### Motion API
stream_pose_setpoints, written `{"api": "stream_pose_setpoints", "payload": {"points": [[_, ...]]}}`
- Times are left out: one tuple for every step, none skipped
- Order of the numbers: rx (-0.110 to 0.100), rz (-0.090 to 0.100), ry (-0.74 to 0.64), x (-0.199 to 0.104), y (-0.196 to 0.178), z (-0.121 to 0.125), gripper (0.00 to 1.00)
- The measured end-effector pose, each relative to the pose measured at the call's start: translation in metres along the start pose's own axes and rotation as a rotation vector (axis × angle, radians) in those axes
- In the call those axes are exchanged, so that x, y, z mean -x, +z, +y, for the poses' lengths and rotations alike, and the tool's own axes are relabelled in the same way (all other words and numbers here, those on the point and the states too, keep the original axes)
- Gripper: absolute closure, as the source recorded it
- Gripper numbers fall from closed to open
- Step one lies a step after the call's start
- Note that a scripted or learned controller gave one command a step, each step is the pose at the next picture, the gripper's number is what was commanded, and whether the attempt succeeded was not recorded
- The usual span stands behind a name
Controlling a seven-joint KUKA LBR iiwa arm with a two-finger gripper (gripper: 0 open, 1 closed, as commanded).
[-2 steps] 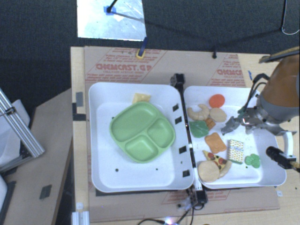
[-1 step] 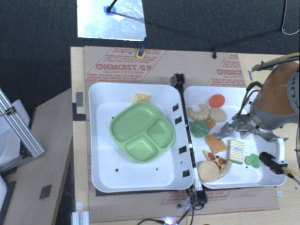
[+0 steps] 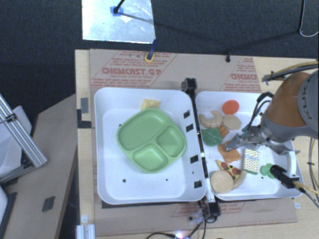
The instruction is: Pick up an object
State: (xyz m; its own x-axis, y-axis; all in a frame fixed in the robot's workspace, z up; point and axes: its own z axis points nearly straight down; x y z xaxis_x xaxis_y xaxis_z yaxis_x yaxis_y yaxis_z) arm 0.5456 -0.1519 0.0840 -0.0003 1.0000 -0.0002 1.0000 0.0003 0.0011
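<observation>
Two bins: claw [image 3: 230, 145] over crowded right bin [image 3: 289, 193], mid-floor.

One camera sits high above the table [image 3: 124, 63] and looks down at a slant. It is far enough to see both white bins, the left bin [image 3: 107, 133] and the right bin [image 3: 249, 96], side by side. The arm [image 3: 294, 108] comes in from the right side.

tray [image 3: 151, 142] in left bin [image 3: 107, 133] (toy food [image 3: 223, 153] in right bin [image 3: 284, 190]).
</observation>
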Motion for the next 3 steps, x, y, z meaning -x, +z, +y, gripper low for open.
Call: {"api": "stream_pose_setpoints", "payload": {"points": [[0.006, 0.0, 0.0, 0.0, -0.013, 0.002, 1.0], [0.006, -0.002, -0.004, 0.005, -0.072, 0.012, 1.0], [0.006, -0.001, -0.004, 0.0, -0.125, 0.005, 1.0]]}}
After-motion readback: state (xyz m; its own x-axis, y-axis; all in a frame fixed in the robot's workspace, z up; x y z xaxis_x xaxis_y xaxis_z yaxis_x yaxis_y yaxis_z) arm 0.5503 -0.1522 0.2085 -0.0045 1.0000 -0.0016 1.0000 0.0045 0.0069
